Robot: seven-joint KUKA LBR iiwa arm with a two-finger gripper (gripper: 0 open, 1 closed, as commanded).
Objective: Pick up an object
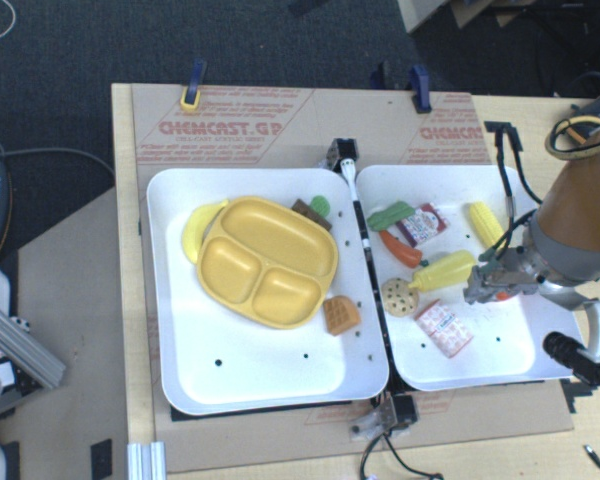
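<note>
Bench holds two white bins; right bin (pixel 460 373) has gripper (pixel 483 288) low over it, finger state can't tell. Yellow corn-like toy (pixel 442 271) lies just left of gripper, touching or nearly so; red-white packet (pixel 444 328) below-left.

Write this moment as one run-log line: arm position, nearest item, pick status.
arm: gripper over right bin | nearest: yellow corn beside gripper | left bin: yellow tray | pick: no item seen held
</note>
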